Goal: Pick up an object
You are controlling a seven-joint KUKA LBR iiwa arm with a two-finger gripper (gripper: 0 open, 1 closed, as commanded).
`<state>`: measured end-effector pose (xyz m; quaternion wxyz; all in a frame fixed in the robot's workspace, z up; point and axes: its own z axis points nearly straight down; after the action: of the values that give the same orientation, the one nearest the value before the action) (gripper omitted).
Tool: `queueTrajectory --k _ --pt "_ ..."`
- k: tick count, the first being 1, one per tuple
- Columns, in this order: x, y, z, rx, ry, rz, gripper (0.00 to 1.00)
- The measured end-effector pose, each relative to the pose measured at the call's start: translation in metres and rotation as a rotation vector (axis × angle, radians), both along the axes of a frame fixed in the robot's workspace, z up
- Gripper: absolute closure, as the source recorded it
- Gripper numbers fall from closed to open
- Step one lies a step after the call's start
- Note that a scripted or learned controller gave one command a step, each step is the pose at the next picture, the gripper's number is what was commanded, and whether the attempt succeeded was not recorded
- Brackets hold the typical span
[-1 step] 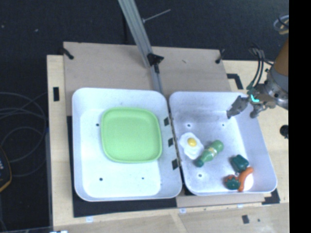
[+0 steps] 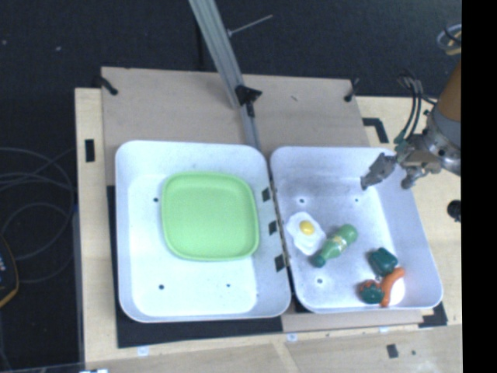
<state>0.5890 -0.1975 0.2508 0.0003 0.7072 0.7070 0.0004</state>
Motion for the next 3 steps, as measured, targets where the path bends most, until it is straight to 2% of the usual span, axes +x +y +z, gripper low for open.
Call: queueTrajectory --k 3 --pt "-0.012 -0.009 -0.134 0.000 0.004 -0.001 0.00"
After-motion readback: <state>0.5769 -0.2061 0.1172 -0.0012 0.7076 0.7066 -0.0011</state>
